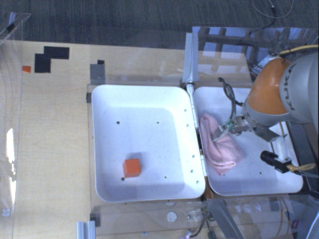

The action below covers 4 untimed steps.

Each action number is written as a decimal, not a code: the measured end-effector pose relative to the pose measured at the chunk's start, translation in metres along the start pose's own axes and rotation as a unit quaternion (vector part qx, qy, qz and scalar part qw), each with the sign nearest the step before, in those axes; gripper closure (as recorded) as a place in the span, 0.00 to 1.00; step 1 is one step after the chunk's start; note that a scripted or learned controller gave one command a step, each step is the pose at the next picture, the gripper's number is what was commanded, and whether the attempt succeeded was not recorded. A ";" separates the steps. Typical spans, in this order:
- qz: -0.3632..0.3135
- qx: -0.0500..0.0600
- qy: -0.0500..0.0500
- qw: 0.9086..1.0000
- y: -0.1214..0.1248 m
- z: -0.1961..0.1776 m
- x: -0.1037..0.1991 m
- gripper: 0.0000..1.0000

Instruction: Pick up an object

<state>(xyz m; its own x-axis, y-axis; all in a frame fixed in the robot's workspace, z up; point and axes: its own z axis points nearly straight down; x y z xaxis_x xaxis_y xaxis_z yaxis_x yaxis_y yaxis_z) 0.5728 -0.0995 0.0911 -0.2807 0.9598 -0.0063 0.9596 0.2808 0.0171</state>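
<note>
Down at the pink cloth [220,144] in the right bin [259,183], gripper [223,131] state impossible to tell; orange cube [132,168] in the left bin [144,103].

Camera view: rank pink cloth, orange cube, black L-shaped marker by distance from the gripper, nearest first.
1. Pink cloth: right bin, right at the gripper.
2. Orange cube: left bin, lower part.
3. Black L-shaped marker: on the bench, far upper left.
</note>
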 end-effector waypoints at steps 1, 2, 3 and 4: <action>0.091 0.002 0.001 0.996 0.030 0.001 0.000 0.00; 0.078 0.002 0.000 0.997 0.063 0.002 -0.007 0.00; 0.045 0.002 0.000 0.999 0.017 0.001 -0.021 0.00; 0.049 0.001 0.000 0.999 -0.016 0.000 -0.010 0.00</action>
<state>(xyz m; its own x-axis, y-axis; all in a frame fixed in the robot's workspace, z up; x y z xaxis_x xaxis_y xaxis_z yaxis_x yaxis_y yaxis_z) 0.5607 -0.1139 0.0908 -0.1847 0.9828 -0.0046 0.9827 0.1847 0.0163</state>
